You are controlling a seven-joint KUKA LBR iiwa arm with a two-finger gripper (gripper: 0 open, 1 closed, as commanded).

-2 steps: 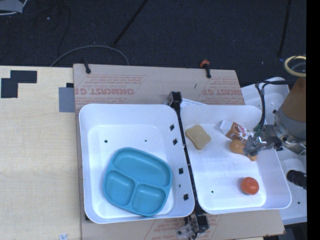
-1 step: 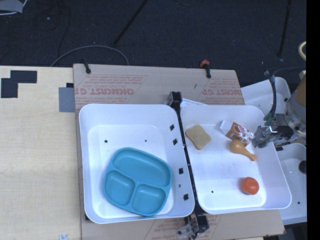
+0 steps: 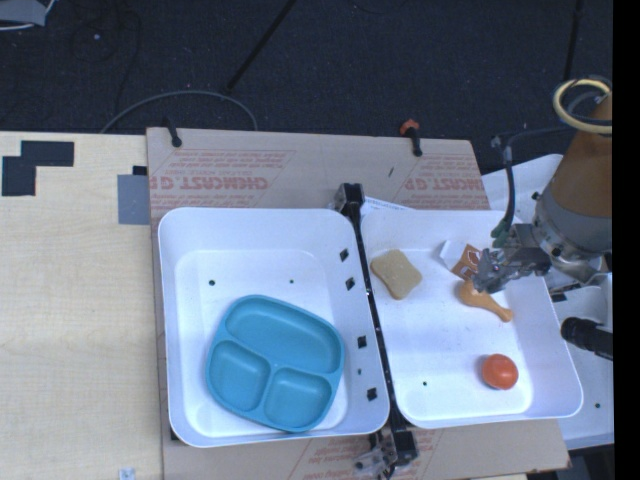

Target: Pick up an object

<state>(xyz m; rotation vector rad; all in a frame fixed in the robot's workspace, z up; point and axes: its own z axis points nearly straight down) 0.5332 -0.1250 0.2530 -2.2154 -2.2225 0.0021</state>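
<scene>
Looking down, you see the left bin (image 3: 180, 268) holding a blue tray (image 3: 275, 363). The right bin (image 3: 450, 408) holds a sponge (image 3: 396, 273), a tomato (image 3: 499, 371) and an orange piece (image 3: 484, 301) beneath the gripper (image 3: 494, 271), whose grip state you cannot tell.

Two white bins (image 3: 262, 230) being seen as smooth plastic, slightly glossy. Blue divided plate (image 3: 275, 362) being seen as matt smooth plastic. Tan sponge (image 3: 396, 273) being shown with rough, porous surface. Red-orange ball (image 3: 499, 371) being seen as smooth, faintly shiny. Board (image 3: 300, 173) beneath bins being shown as matt printed cardboard. Bench top (image 3: 70, 308) being seen as pale matt wood. Gripper (image 3: 495, 268) being seen as dull metal.
</scene>
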